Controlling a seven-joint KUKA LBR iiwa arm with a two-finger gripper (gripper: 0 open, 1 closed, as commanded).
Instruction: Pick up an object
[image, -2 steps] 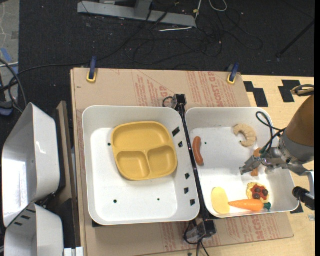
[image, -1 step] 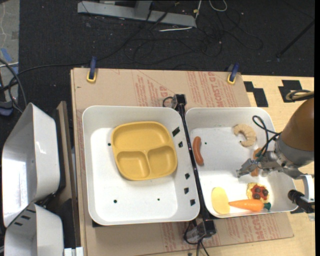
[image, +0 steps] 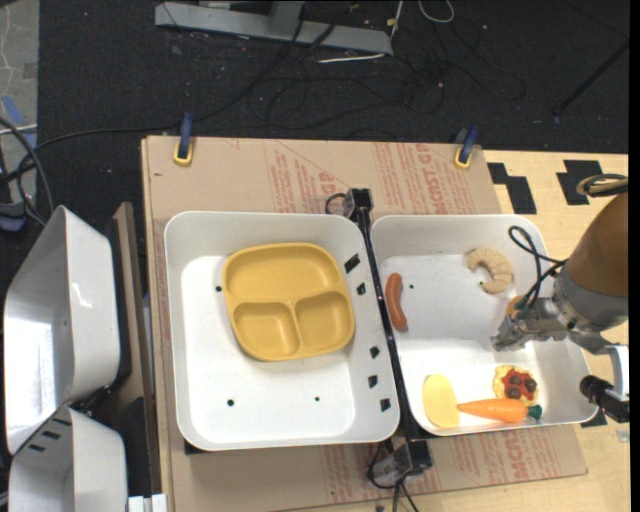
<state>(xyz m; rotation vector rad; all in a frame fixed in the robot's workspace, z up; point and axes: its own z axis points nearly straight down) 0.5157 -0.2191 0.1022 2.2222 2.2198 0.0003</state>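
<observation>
The gripper (image: 508, 333), its opening impossible to judge, is hovering with the carrot (image: 492, 409) lying crosswise at six o'clock.

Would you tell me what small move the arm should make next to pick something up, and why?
Probably lower the gripper slightly toward the pizza slice just in front of it. It hovers in the right bin with nothing between its fingers, and the croissant and hot dog lie farther away.
</observation>
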